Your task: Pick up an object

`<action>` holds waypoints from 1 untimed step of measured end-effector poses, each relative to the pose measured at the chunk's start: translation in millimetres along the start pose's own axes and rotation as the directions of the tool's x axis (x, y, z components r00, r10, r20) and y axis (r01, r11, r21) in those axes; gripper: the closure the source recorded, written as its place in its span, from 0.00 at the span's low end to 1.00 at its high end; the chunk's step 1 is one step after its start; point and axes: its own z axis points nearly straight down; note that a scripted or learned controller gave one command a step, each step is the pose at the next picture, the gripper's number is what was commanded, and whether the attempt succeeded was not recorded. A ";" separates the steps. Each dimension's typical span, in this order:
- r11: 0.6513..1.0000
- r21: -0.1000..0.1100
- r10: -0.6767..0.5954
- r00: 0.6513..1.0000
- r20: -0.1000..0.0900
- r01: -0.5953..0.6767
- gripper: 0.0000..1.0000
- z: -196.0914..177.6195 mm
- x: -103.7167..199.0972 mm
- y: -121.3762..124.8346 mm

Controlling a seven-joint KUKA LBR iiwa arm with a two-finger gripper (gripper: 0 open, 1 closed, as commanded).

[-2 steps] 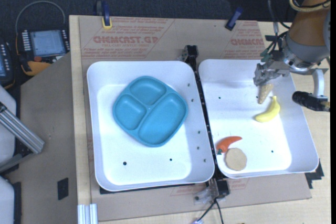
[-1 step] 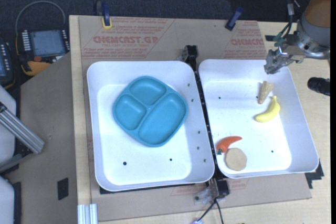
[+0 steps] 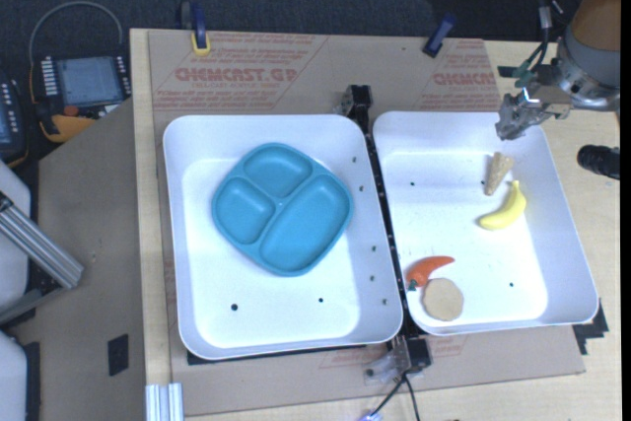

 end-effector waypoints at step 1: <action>1.000 0.005 -0.004 1.000 -0.004 0.004 1.00 -4.6 52.0 -0.9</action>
